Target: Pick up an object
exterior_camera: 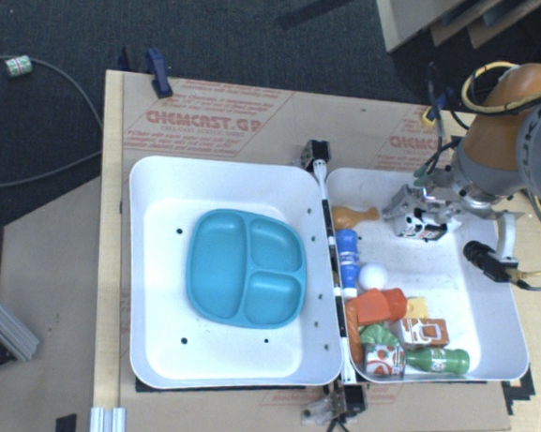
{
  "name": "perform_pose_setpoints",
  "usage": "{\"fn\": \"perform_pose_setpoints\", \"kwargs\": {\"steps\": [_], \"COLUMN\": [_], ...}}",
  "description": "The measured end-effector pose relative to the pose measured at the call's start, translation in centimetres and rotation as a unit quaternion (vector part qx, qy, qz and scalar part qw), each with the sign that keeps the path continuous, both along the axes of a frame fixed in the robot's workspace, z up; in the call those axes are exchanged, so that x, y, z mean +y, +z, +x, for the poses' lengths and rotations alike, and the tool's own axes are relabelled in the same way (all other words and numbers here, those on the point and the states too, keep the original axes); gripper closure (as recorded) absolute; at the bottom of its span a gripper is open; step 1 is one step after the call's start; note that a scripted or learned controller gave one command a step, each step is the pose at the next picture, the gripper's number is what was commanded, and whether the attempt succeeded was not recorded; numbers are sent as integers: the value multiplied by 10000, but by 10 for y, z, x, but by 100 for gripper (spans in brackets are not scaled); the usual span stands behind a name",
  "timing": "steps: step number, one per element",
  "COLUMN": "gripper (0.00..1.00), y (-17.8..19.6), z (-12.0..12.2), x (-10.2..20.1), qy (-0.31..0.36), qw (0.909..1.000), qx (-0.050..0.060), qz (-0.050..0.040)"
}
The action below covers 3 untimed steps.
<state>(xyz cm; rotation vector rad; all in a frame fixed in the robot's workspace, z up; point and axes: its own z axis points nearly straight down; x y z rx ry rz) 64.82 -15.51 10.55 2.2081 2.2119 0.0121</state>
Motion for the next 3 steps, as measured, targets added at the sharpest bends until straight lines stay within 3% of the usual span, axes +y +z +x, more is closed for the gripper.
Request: {"fn": "perform_pose_setpoints", "kwargs": {"steps": [1, 2, 3], "gripper": [0, 100, 0], "y": [-6, 6, 6], "z": [19, 20, 20], "x": [-46, -45, -45], "qy": [11, 20, 19], "qw": [10000, 10000, 10000], "qx": [-38, -70, -66], "qz": [5, -4, -3]}}
